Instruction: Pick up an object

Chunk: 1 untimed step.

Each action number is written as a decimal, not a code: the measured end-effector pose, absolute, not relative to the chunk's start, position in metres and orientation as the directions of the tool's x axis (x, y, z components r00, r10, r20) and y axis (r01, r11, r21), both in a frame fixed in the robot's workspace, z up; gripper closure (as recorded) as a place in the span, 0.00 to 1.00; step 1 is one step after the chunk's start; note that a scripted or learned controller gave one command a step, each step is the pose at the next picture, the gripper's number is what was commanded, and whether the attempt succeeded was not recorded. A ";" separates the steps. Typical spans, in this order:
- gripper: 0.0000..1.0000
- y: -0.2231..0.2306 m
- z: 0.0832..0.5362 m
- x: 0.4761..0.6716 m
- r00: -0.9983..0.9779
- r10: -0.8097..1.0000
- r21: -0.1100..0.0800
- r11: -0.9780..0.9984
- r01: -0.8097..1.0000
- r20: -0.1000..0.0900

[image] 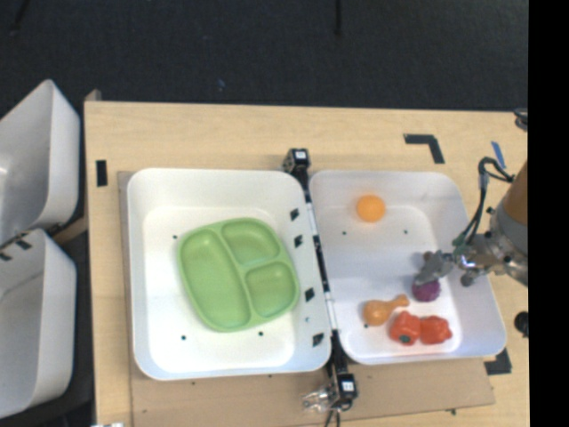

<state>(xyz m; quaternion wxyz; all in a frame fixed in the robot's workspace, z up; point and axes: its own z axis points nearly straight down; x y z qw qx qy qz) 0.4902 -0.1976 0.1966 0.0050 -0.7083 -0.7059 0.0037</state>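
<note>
The grey two-finger gripper, its grip impossible to judge, hovers at the small purple round object in the right bin; closing on it looks next.

Two bins are set side by side on the bench. A tray lies in the left bin. In the right bin, a ball sits at back; gourd, pepper in front, onion between, end effector touching it.
</note>
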 end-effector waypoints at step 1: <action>0.00 -0.197 0.203 0.493 -0.001 1.000 0.000 0.001 1.000 -0.001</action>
